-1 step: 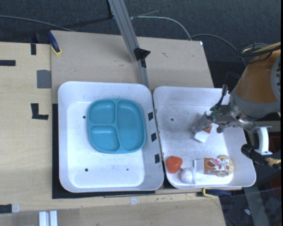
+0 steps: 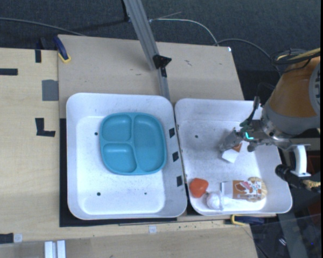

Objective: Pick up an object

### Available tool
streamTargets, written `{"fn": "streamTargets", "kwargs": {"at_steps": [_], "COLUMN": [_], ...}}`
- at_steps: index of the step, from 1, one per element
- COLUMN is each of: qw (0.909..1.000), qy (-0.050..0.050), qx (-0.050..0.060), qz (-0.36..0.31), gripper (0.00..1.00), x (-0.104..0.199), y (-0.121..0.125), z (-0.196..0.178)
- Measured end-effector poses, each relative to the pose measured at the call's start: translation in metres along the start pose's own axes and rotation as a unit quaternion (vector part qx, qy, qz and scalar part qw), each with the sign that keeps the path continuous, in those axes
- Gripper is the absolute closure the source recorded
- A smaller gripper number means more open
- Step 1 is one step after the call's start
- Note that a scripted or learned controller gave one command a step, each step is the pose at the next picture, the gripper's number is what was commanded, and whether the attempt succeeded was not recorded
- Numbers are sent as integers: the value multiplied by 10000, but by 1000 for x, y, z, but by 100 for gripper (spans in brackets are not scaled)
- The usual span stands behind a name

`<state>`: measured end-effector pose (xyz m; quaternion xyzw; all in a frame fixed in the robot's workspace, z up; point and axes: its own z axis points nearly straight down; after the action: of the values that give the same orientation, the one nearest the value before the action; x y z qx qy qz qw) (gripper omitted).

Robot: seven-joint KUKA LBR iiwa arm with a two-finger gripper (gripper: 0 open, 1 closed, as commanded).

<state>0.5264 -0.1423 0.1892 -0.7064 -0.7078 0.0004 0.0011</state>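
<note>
Camera view: small white object [image 2: 230, 156] lies just beneath the tool [image 2: 232, 142].

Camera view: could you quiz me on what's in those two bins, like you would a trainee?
1. True or false: the blue plate lies in the left bin.
2. Which item lies nearest the tool?
A. orange ball
B. white block
C. snack packet
3. Fill in: the ball lies near the right bin's ____ edge, front or back.

Key: 1 true; 2 B; 3 front.
</note>
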Motion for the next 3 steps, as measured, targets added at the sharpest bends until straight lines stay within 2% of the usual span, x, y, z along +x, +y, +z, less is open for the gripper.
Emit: {"fn": "streamTargets", "kwargs": {"at_steps": [1,2,3], "qw": [10000,10000,10000], "qy": [-2,-13,-1], "qx": [28,-5,-1], "qz": [7,6,1], "gripper": [0,0,100], "x": [-8,-8,-7], "y": [-2,-2,-2], "z": [60,102,90]}}
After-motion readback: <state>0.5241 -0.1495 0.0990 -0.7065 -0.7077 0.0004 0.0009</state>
